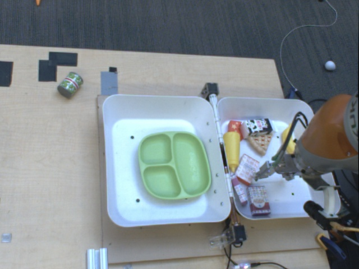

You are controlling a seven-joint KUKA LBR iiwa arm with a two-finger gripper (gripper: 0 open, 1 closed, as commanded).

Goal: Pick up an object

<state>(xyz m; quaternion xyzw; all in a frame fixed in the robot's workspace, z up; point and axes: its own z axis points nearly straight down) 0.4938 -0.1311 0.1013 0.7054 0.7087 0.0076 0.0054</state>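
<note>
Jaws beside white-red packet, right bin.

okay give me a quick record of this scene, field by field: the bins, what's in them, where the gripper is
left bin: shallow white bin holding a light green three-compartment plastic plate
right bin: shallow white bin with a yellow bottle, a waffle-patterned piece, a black-and-white packet and red-and-white packets
gripper: gripper low over the right bin, beside the red-and-white packets
bench: small green can lying outside the bins
</note>
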